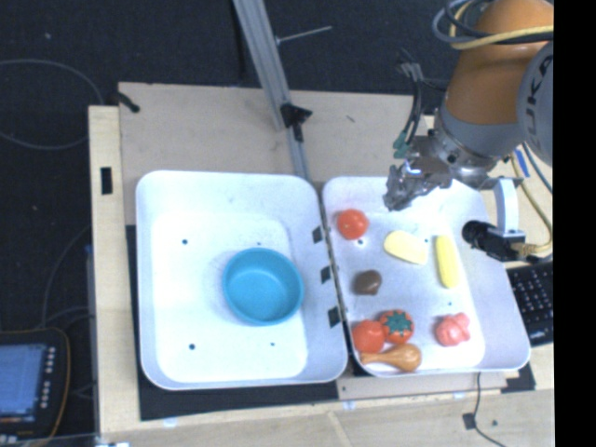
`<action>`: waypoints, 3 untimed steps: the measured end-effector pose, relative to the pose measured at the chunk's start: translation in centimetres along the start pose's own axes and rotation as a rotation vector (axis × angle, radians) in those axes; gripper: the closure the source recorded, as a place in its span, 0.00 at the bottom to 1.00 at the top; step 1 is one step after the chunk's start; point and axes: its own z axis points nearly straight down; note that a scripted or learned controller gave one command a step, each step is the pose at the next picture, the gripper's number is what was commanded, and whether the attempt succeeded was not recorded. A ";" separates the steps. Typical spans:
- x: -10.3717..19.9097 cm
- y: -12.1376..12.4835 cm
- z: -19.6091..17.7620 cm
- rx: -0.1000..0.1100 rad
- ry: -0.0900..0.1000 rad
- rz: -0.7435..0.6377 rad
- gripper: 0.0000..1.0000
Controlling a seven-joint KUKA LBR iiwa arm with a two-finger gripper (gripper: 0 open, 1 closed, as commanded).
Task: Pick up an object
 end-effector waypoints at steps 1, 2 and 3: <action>5.4 0.3 2.0 0.002 -0.003 0.002 1.00; 9.7 0.6 3.5 0.006 -0.003 0.003 1.00; 15.0 1.0 5.0 0.010 -0.003 0.001 1.00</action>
